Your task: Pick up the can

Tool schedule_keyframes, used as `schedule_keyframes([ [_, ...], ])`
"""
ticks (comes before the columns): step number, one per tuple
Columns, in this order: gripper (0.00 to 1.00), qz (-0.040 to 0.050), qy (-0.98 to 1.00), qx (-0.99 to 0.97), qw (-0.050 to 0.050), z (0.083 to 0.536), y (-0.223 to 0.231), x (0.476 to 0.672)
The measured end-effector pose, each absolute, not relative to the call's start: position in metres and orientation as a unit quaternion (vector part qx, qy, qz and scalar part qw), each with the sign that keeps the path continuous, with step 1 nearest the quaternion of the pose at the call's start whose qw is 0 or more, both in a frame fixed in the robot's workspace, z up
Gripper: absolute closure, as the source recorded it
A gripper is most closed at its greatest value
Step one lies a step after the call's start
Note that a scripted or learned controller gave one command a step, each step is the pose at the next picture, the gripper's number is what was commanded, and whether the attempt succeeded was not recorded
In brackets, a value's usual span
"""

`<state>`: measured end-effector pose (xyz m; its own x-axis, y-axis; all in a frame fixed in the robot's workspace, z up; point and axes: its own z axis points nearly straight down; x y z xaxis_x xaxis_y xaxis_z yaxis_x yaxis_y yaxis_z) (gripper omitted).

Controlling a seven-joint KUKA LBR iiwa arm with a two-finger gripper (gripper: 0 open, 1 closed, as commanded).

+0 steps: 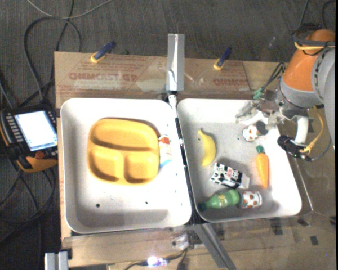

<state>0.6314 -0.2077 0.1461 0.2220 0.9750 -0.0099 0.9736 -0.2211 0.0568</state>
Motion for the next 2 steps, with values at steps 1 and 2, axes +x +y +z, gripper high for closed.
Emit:
schedule_keyframes([
  [1, 0.00, 0.0036, 0.614, 0.789, 0.000, 0.097, -0.206, 0.638],
  [2, 0.00, 0.0083, 0.623, 0.782, 0.004, 0.092, -0.206, 0.622],
])
